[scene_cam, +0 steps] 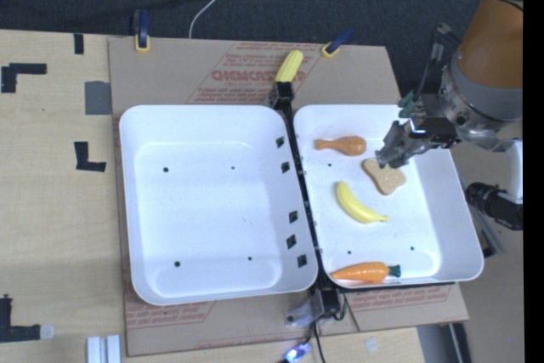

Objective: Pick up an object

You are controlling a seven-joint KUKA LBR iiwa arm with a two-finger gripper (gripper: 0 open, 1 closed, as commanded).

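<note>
From my screen I see the arm [489, 38] coming in from the right, with its gripper [396, 150] low over the right bin [450, 208], at the upper right part of it. The gripper tip is just above a tan toast piece [385, 177], and it seems to touch the upper edge of the toast, but I cannot tell if the toast is between the fingers, and I cannot tell how wide the gripper stands, because its dark body covers the tips. The toast lies flat on the bin floor. To its left, near the top of the same bin, lies a drumstick [342, 145], with its thin end pointing left. Below the toast and a little to the left is a banana [359, 205], lying at a slant. A carrot [364, 272] rests along the front wall of this bin, green end to the right. The left bin [140, 183] stands just beside, and both sit on a cardboard sheet [238, 72] on the bench [51, 208]. A yellow clamp [288, 68] is at the back, where the two bins meet.
</note>
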